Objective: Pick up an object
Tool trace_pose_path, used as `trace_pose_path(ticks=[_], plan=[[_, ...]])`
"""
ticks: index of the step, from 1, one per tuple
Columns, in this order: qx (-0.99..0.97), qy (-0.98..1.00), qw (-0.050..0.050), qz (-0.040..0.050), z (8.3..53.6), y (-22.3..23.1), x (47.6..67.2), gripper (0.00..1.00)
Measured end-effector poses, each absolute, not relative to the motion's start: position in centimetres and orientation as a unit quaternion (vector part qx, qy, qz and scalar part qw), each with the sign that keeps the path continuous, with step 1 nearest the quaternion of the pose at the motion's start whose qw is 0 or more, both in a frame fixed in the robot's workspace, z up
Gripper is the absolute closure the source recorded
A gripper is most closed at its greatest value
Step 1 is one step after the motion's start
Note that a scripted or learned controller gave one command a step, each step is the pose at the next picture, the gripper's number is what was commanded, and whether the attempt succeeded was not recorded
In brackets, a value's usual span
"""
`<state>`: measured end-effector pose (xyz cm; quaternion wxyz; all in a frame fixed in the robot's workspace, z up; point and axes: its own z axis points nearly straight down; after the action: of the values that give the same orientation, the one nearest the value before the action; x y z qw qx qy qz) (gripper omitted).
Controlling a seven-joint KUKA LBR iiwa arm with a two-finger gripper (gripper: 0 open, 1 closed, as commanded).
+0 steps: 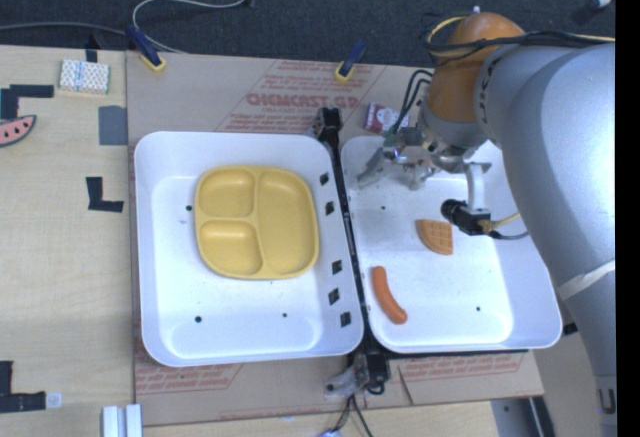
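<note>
- The grey arm comes in from the right, its orange band sitting above the wrist, over the far end of the right bin.
- The claw hangs low over the far left part of the right bin, near the divider between the two bins; whether it is open or closed cannot be told from this angle, and nothing can be seen held in it.
- In the right bin lies a small orange wedge, like a slice of waffle or pizza, a little nearer the camera than the claw and apart from it.
- Also in the right bin, closer to the near left corner, lies an orange-red sausage, set at a slant and well apart from the claw.
- A black cable end hangs from the wrist just beside the wedge.
- The left bin holds a yellow plate with three compartments, lying flat towards the far side.
- Both bins sit side by side on a brown cardboard sheet on the worktop.
- On the worktop at far left there is a small patterned block and a pink slice at the edge.
</note>
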<state>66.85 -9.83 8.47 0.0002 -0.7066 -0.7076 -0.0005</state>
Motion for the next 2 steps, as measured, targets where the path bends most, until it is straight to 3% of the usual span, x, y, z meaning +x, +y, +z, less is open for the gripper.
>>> trace_pose_path(ticks=[1, 2], plan=[[-0.707, -0.707, -0.001, 0.0002, 8.6, -9.7, 62.8, 0.00], [-0.707, -0.708, -0.002, -0.0007, 8.6, -12.7, 60.1, 0.00]])
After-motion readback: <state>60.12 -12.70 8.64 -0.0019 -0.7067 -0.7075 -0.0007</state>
